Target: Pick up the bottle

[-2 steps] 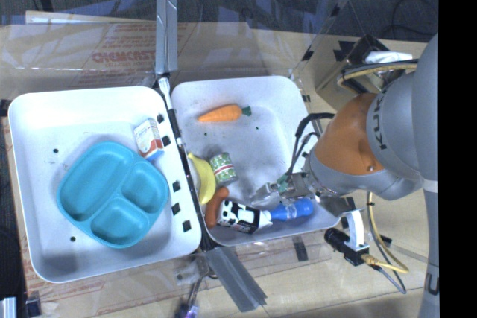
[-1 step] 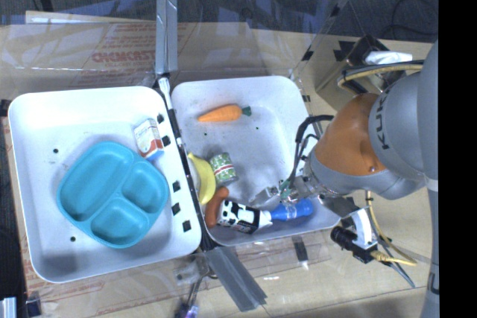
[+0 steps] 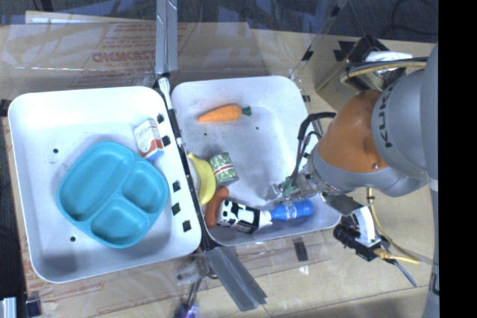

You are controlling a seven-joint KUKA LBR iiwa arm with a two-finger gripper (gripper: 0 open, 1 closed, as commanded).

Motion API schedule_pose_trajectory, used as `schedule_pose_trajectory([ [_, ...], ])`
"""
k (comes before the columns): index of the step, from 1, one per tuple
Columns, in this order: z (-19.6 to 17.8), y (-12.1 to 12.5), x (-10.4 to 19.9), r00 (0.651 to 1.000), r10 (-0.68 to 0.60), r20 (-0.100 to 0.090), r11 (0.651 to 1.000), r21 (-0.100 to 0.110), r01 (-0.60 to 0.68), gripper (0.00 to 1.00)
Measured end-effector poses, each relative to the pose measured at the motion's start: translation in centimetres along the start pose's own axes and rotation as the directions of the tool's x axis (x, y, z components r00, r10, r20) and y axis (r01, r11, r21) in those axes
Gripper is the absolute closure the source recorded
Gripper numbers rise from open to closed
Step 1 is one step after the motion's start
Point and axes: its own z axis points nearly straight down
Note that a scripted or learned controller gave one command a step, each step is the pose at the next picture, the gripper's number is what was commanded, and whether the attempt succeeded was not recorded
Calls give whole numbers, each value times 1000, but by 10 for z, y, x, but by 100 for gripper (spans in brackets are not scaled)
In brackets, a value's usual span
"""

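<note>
Right bin's (image 3: 246, 89) near edge: bottle (image 3: 292, 211) under end effector (image 3: 289, 190).

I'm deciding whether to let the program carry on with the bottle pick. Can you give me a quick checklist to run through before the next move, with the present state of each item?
1. Bottle located: ok. The blue bottle lies on its side at the near edge of the right bin.
2. Claw over target: ok. The claw sits at the bottle's upper side.
3. Bottle between the claw's tips: cannot tell.
4. Clutter near the bottle: not ok. The black-and-white toy lies right beside its left end.
5. Bin wall room: not ok. The bottle lies close to the near wall.
6. Carrot out of the way: ok.
</note>
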Motion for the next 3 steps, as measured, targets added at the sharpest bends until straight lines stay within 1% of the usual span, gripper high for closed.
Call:
schedule_pose_trajectory([
  [1,0,0,0,1000,0,0,1000,0,0,0],
  [2,9,-1,-1,1000,-17,1,1000,-1,17,0],
  [3,0,0,-1,1000,-22,0,1000,0,22,100],
])
